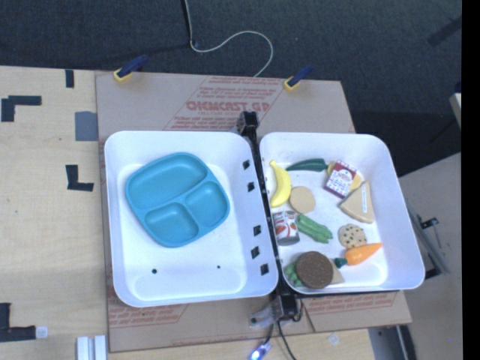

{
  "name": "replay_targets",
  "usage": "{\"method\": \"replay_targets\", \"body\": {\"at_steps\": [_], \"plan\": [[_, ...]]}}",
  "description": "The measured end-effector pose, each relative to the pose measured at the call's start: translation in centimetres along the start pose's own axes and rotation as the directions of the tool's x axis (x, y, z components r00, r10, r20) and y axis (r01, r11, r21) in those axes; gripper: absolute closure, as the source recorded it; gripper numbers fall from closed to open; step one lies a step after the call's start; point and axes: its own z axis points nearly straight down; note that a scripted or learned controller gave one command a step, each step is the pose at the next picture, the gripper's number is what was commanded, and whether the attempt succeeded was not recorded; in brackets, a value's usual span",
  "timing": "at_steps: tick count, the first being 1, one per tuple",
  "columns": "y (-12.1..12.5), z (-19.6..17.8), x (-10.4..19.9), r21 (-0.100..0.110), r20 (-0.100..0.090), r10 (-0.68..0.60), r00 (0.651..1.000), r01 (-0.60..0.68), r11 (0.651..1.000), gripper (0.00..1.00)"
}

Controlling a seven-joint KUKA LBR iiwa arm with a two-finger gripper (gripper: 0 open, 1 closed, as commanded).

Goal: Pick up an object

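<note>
With the claw's state something we cannot tell, we favour the carrot (pixel 363 253), lying apart near the right bin (pixel 401 265) edge, over the crowded banana (pixel 280 184).

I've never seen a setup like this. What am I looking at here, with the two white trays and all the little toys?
This is one picture from a camera fixed above a workbench, looking down at a slant. Two shallow white bins sit side by side on cardboard. The left bin holds a blue divided plate. The right bin holds toy food: a banana, a carrot, a small can, a cookie, a chocolate round, green pods and a sandwich wedge. A robot arm is meant to reach in and pick one up; all the toys lie loose in the bin.
</note>
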Motion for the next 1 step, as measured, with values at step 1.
{"method": "replay_targets", "body": {"at_steps": [1], "plan": [[0.07, -1.01, 0.04, -0.001, 0.001, -0.001, 1.0, 0.001, 1.0, 1.0]]}}
